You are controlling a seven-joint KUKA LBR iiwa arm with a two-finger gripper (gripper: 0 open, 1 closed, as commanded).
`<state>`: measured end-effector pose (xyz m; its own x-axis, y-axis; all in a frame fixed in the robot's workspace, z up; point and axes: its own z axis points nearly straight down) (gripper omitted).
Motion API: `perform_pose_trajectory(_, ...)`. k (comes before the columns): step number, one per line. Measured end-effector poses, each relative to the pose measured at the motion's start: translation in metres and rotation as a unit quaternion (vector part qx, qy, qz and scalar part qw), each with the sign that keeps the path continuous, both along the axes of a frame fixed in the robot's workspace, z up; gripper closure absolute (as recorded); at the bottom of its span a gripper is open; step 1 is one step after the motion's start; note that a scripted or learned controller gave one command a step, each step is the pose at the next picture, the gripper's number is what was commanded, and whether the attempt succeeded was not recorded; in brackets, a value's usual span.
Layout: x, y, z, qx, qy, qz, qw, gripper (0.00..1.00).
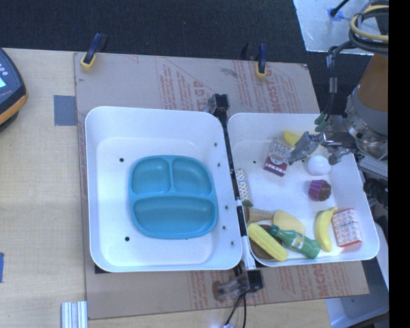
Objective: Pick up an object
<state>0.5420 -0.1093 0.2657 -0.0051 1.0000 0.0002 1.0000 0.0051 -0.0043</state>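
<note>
We logged, largest first: left bin [99, 183] holding a blue divided plate [173, 197]; right bin [260, 125] holding the rest. Gripper [319, 144] hung over its far side, fingers spread, holding nothing, just above a white egg [318, 164]. Nearby lay a purple fruit [320, 189], banana [323, 229], and green bottle [295, 241].

Pale wooden bench top [34, 203] under brown printed cardboard sheet [191, 87]. Yellow clamp [90, 52] and blue clamp [261, 60] at cardboard's far edge. Dark carpeted floor [157, 12] beyond. Grey tape square [64, 109] on wood, left.
</note>
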Motion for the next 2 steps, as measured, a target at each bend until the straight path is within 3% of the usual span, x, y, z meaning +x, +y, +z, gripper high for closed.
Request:
perform_pose_trajectory(1, 0.037, -0.018, -0.129, -0.0002, 0.004, 0.0, 1.0, 0.0)
perform_pose_trajectory(2, 0.107, -0.013, -0.175, -0.0012, -0.003, 0.002, 1.0, 0.0)
